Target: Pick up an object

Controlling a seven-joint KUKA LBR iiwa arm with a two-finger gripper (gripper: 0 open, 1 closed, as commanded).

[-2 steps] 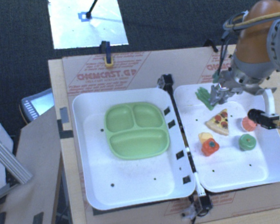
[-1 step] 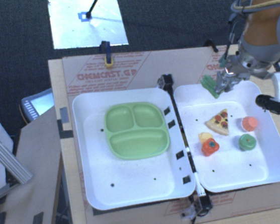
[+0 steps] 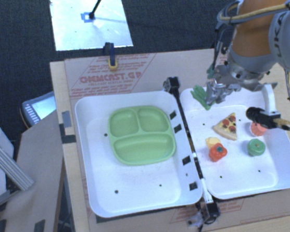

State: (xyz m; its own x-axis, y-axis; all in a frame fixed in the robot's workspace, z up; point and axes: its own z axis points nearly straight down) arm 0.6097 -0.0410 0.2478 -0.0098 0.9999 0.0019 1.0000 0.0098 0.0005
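On a cardboard-lined bench, the gripper hangs over the right bin's far-left corner beside a green toy; finger state cannot be told. A clean pick likely needs centring squarely over the toy before descending.

Gripper beside green toy, right bin

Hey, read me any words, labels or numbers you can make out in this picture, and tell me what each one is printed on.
"CHEMCAST GP" in red, partly blurred, on the brown sheet under the two white bins.
Fainter red print around it on the same sheet: too small to read.
Yellow clamp at the sheet's far edge: no legible text.
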